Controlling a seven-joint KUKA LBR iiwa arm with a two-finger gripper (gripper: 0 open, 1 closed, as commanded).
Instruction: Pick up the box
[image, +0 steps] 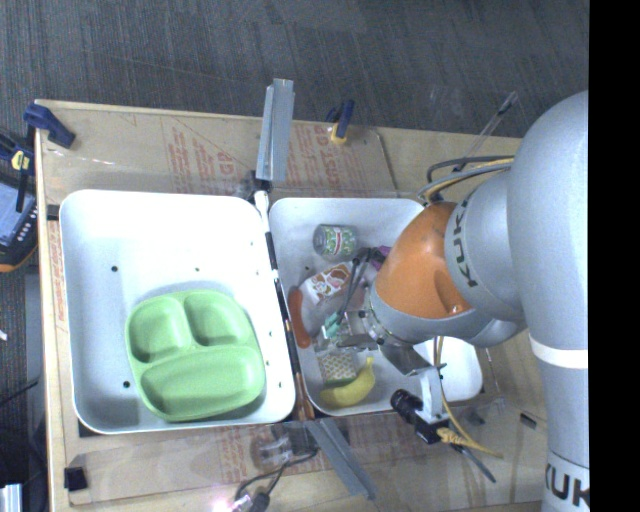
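Down in the right bin (300, 215), mid-frame, our gripper (342, 318) hung over the clutter. We couldn't tell its jaws. We guessed the box (327, 285) lay just beside it; go slow, straight down.

tray (195, 355) in left bin (90, 240), banana (350, 388) in right bin (300, 215)

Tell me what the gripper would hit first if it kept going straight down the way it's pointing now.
Most likely the clutter in the right bin: the gripper points down above the mesh-patterned item beside the banana. Depth is hard to judge from this slanted view.
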